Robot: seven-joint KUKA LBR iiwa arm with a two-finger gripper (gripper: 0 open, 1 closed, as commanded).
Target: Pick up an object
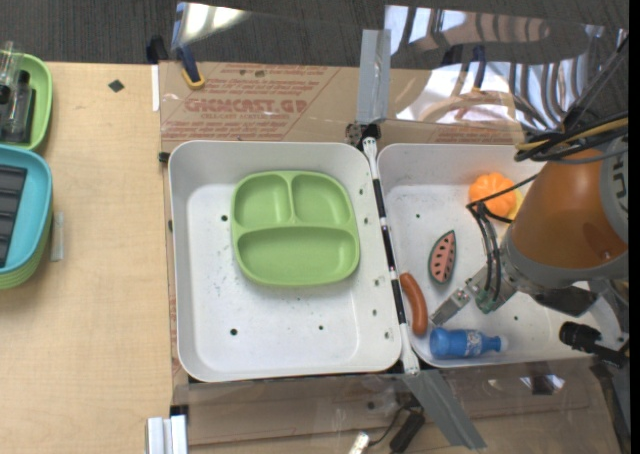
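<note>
The right bin (560, 347) holds a toy watermelon slice (441, 256), a red-brown sausage (414, 303) by its left wall, a blue bottle (465, 344) lying on its side near the front edge, and an orange fruit (493, 192) at the back, partly hidden by the arm. My gripper (452, 308) hangs low over the bin floor between the sausage, the watermelon slice and the bottle, just above the bottle's cap end. I see nothing held in it.
In the left bin (200, 322) a green divided plate (295, 228) lies toward the back. The divider wall (380, 242) runs between the bins. Cardboard (260, 102) lies behind them. Stacked green and blue trays (20, 192) sit at the far left of the bench.
</note>
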